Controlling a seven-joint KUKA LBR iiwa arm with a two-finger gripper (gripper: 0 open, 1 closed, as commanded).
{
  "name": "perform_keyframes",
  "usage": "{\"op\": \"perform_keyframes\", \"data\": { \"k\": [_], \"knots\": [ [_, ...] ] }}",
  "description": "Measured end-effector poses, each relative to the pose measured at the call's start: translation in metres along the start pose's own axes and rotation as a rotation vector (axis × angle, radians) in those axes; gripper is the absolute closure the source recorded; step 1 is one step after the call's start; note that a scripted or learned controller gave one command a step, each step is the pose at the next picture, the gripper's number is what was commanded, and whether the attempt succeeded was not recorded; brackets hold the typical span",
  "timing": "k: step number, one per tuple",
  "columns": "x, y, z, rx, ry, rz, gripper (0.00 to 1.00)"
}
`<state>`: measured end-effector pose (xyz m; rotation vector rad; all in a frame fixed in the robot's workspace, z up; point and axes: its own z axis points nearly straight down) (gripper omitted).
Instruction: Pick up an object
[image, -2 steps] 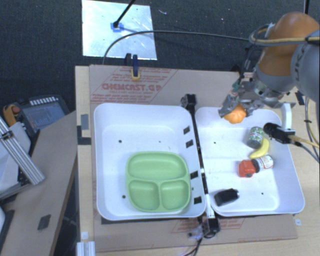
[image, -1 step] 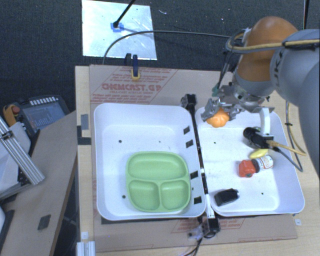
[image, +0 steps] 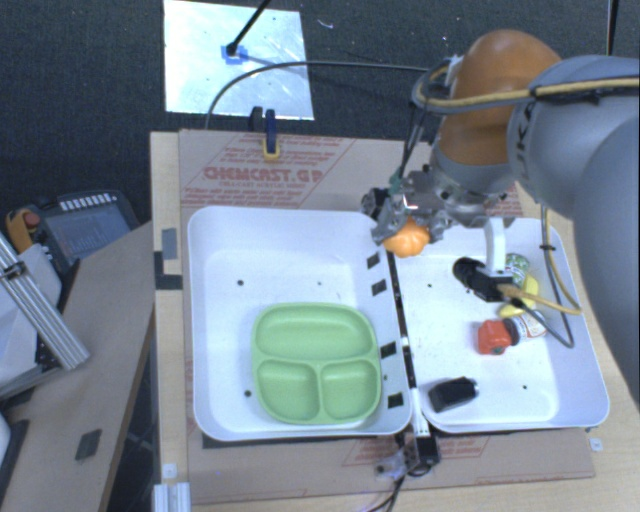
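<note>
My gripper (image: 404, 228) hangs over the far left corner of the right bin (image: 570, 400), close to the divider between the bins. A small round orange object (image: 408, 241) sits between its fingers, and the gripper is shut on it. The object appears lifted off the bin floor. Lower in the right bin lie a red-orange object (image: 493, 336) and a black object (image: 452, 393). A small green and white thing (image: 517, 265) rests near the bin's far right, partly hidden by the arm.
A green divided plate (image: 315, 362) lies in the left bin (image: 230, 260), toward its front. A yellow item (image: 527, 291) lies beside the red-orange object. The grey arm covers the upper right of the view.
</note>
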<state>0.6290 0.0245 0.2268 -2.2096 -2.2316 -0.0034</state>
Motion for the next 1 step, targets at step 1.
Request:
{"op": "perform_keyframes", "data": {
  "k": [1],
  "knots": [
    [0.0448, 0.0001, 0.0049, 0.0, -0.001, 0.001, 1.0]
  ]
}}
